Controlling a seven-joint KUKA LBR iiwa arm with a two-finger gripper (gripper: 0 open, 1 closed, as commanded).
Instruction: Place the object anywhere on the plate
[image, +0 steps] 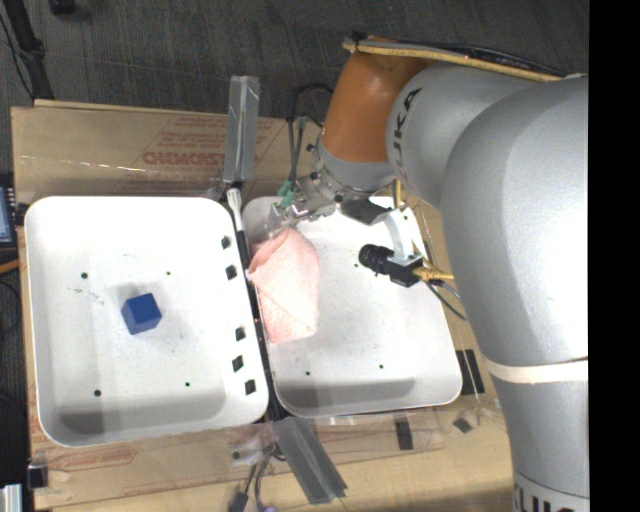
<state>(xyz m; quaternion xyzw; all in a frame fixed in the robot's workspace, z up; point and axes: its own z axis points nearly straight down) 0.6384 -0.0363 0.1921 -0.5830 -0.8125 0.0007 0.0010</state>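
We look down at a slant on two shallow white bins set side by side on a cardboard-covered bench. In the left bin a small blue cube lies alone on the floor, left of centre and well apart from the walls. In the right bin a pale pink cloth-like object hangs or leans along the left wall, just beside the divider between the bins; its upper end meets the gripper. We cannot tell from this angle whether the gripper is clamped on that upper end or merely touching it, since the wrist hides the contact. The grey arm with its orange band reaches in from the right and covers the far right corner of the right bin. A black fitting with a cable sits below the wrist, above the bin floor.
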